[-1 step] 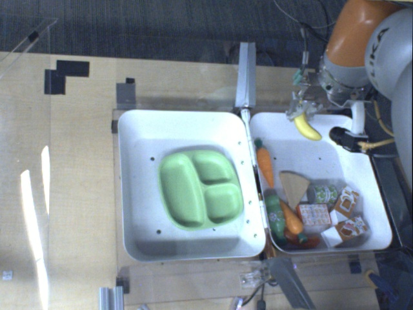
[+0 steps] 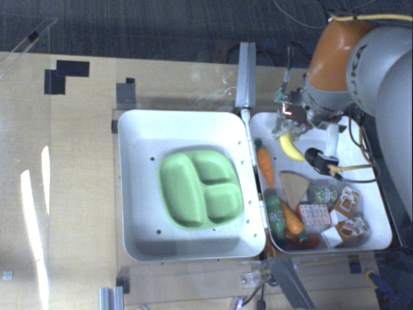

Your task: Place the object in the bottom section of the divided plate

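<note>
**Asker:** Where is your end effector, and does it have anything?

**Me:** My end effector (image 2: 288, 116) hangs over the far end of the right bin (image 2: 386, 232), just above the banana (image 2: 292, 147). My own wrist hides its business end, so I cannot tell whether it is released or clenched, and I claim no hold. The banana seems to lie on the bin floor with its upper end right beneath me. I take it for the object to be moved.

**Asker:** Why that one?

**Me:** It lies apart. The cartons (image 2: 316, 216) and the can (image 2: 322, 193) crowd the near end of the bin, and only the carrot (image 2: 264, 165) is near the banana, along the left wall. That leaves me room to come straight down.

**Asker:** And the way across?

**Me:** The inner rims (image 2: 248, 148) of the two bins make a ridge, so I judge a lift is needed before any sideways travel. Beyond the ridge, the green divided plate (image 2: 187, 192) sits mid-floor in the left bin (image 2: 139, 166), bare, with white floor all round it. I read the bottom section as the lower small compartment (image 2: 222, 202), close to that ridge. The drop should be short and well centred.
</note>
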Controlling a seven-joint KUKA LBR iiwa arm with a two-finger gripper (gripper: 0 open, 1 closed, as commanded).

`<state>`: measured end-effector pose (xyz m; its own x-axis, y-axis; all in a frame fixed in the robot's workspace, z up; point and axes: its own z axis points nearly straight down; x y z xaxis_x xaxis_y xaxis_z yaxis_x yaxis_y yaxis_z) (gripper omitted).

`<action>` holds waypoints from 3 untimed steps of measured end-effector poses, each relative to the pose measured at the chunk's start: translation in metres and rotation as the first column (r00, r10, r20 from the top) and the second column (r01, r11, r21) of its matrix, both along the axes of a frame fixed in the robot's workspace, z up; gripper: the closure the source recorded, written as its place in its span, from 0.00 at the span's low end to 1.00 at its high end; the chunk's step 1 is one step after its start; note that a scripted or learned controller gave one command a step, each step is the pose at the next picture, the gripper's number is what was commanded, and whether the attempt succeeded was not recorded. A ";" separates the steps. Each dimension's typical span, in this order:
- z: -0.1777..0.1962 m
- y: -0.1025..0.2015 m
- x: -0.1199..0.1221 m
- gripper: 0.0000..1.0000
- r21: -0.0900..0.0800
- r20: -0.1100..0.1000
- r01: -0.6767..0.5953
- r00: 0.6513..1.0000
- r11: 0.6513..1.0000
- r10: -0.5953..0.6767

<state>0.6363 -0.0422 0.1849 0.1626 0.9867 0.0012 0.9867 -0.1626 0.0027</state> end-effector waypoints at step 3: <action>0.077 0.053 -0.020 1.00 0.000 0.003 0.077 0.997 0.997 -0.077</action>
